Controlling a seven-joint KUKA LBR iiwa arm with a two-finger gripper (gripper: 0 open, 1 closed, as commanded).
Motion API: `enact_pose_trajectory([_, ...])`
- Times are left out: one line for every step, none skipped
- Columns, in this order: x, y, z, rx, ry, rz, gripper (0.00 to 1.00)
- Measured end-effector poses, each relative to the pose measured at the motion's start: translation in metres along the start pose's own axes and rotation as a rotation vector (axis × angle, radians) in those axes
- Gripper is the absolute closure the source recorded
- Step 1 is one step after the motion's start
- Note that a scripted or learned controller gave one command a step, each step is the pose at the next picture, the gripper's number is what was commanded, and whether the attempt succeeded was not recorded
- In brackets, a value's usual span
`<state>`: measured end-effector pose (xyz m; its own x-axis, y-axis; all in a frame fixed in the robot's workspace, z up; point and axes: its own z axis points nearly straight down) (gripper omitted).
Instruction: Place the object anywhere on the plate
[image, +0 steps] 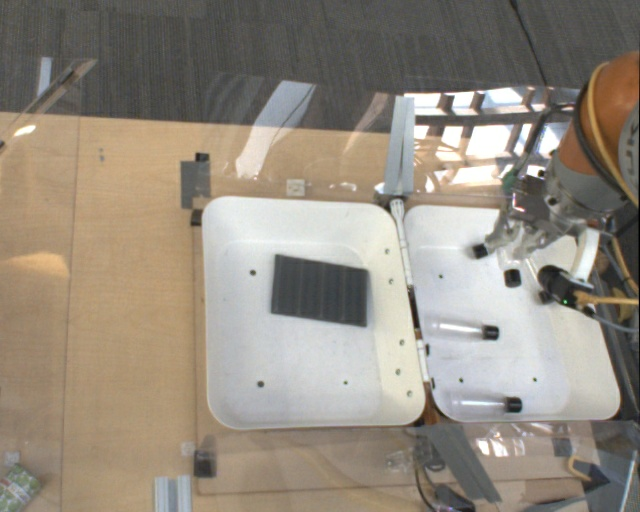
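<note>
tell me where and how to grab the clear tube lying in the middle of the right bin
Grip the clear tube around the middle of its barrel, coming straight down from above. It lies flat, roughly left to right with its black cap at the right end, so the gripper should probably close across its narrow width, fingers to its near and far sides.

The plate (320, 290) lies unobstructed; two tubes (462, 328) dot the right bin (590, 390).

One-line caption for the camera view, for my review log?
Hand poised over the right bin near two clear tubes; dark plate lies in the left bin.
</note>
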<state>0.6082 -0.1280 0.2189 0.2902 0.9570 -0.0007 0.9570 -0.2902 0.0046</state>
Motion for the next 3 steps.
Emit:
enact_pose_trajectory([0.026,-0.038,-0.033,0.000,0.002,0.076,1.00])
enact_pose_trajectory([0.021,-0.074,-0.082,0.000,0.002,0.299,1.00])
enact_pose_trajectory([0.023,-0.072,-0.092,-0.003,0.001,0.289,1.00])
